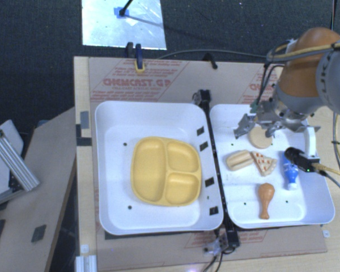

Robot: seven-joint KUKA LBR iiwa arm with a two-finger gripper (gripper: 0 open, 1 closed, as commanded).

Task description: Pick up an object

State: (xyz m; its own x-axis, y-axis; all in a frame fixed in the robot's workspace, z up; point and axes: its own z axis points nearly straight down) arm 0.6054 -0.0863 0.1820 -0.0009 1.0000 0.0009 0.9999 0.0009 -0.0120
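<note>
In the right bin (317,211) lie a round tan biscuit (261,140), a bread roll (239,160), a pizza slice (264,164), a chicken drumstick (265,198) and a blue tube (290,176). My gripper (255,132) hangs over the bin's far part, just above the biscuit's far-left edge. Its two grey fingers are spread apart, one to the left of the biscuit and one over its top. Nothing is held between them.
The left bin (110,152) holds a yellow divided plate (165,170). A black divider (211,157) runs between the bins. The arm's orange band (306,67) rises at the upper right, over the right bin's far corner.
</note>
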